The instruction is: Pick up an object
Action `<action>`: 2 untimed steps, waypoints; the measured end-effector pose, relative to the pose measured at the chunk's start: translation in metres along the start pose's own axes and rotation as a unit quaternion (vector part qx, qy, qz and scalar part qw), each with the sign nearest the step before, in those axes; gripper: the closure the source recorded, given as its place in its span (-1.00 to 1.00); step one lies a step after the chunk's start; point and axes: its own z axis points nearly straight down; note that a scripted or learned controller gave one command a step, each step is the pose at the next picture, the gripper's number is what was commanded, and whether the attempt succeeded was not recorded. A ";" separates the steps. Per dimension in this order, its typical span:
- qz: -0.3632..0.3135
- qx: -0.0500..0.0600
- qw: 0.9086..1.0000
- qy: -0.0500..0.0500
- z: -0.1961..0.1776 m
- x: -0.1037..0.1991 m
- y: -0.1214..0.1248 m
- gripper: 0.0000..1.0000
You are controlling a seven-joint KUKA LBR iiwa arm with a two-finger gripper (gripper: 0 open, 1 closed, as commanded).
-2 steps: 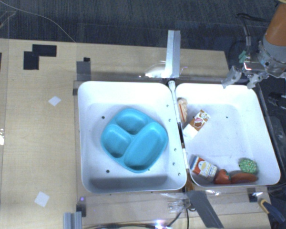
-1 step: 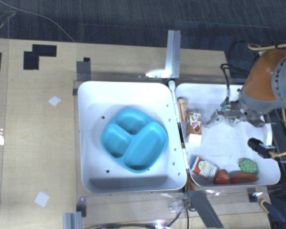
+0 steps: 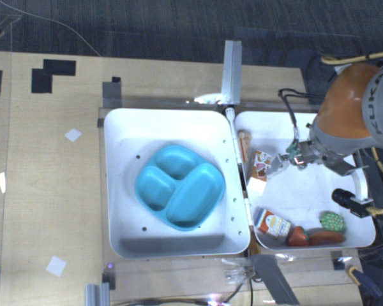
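Bench (image 3: 45, 190): light wood surface, bearing two shallow white bins side by side, divided by a narrow rail.

Left bin (image 3: 118, 171): white, rounded corners. Contents: one blue sectioned plate (image 3: 180, 187), three compartments, lying flat near the bin's middle. Its compartments hold nothing that can be seen.

Right bin (image 3: 364, 234): white, partly covered by the arm. Contents, far to near:
- Long thin tan stick-like item (image 3: 244, 148), lying along the left wall, just beside the rail.
- Small carton or packet (image 3: 262, 164), white and brown with a printed picture, at the left side just right of the stick; label too small to read.
- Small box (image 3: 272, 225), white with orange and red print, tilted, at the near left corner.
- Red rounded item (image 3: 297, 237), touching the small box on its right.
- Reddish-orange elongated item (image 3: 326, 237), along the near wall, just right of the red one.
- Green rounded item (image 3: 332, 221), textured, just beyond the elongated item.

Arm (image 3: 351, 104): grey with an orange band, entering from the right over the right bin's far portion.

Gripper (image 3: 292, 156): low over the right bin, just right of the carton; whether its tips touch the carton cannot be told, nor whether it is spread or closed.
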 end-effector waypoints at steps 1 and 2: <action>0.075 0.000 0.997 0.000 -0.035 0.005 0.027 -1.00; 0.073 0.000 0.997 0.000 -0.044 0.004 0.029 1.00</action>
